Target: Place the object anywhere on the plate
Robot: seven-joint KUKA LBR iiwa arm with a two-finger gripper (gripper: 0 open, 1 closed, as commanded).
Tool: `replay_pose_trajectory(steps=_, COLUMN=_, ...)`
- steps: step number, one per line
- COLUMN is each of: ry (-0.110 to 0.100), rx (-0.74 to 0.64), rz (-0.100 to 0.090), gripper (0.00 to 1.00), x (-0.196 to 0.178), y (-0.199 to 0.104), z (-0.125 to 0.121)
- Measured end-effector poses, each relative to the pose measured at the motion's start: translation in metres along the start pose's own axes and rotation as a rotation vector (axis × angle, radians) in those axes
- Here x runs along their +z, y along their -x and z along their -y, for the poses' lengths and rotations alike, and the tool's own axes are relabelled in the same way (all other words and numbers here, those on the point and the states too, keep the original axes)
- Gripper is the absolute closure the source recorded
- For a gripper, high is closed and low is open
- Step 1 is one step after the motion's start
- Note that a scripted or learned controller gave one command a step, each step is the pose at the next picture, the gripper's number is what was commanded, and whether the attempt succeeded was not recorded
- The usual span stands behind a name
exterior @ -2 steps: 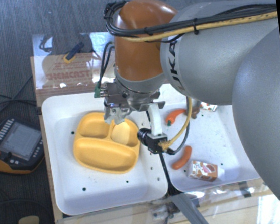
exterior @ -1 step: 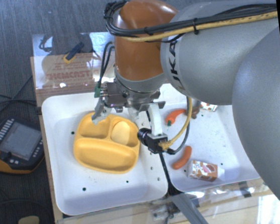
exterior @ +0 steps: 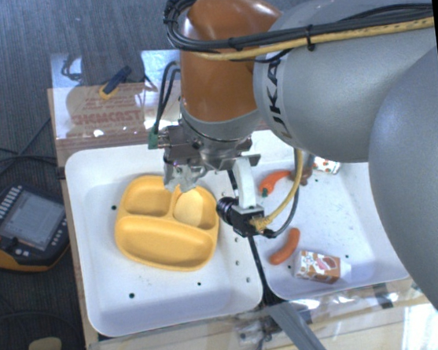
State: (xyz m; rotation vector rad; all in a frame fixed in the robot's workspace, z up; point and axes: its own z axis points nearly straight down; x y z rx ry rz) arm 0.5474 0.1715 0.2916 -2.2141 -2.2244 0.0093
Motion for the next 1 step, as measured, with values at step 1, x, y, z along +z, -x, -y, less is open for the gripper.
replay_pose_trajectory(steps=1, ry=0.000, rx=0.000, rz=0.000, gripper=0.00, x=0.0001, y=0.0001, z=0.0000)
